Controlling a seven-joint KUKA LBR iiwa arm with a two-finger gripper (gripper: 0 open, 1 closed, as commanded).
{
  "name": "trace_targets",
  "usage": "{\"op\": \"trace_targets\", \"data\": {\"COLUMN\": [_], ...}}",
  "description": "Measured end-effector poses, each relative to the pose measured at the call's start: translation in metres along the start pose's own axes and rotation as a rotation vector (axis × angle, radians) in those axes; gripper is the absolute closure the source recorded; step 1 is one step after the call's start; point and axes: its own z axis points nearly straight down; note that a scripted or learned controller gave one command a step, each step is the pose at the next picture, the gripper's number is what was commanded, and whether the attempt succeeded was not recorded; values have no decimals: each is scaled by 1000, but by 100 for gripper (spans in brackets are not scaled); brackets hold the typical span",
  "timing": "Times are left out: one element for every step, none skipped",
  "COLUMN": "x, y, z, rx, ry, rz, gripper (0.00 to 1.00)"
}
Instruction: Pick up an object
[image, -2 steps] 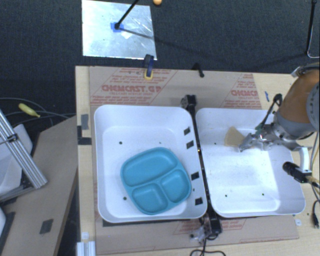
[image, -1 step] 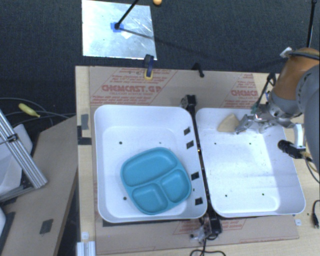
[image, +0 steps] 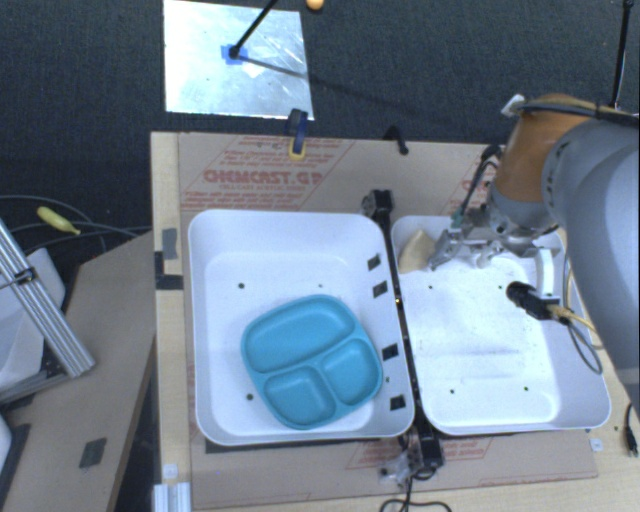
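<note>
Two white bins (image: 300, 235) on cardboard-topped bench (image: 260, 170) — dark carpet (image: 80, 100).

bulky grey arm (image: 600, 190) with an orange band (image: 530, 150) and black cables.

Smooth matt blue plastic tray (image: 312, 360); white plastic bins (image: 215, 300), slight sheen; cardboard sheet (image: 330, 165); shiny foil sheet (image: 200, 60) upper left.

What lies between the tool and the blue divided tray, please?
In the camera view, the bins' adjoining walls, with black clips along them, lie between the tool over the right bin and the blue divided tray in the left bin.
</note>
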Motion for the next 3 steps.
{"op": "trace_targets", "data": {"x": [79, 160, 202], "y": [5, -49, -108], "z": [-107, -112, -252], "rx": [-27, -13, -28], "ry": [13, 16, 17], "rz": [-4, -4, -3], "gripper": [0, 0, 0]}}
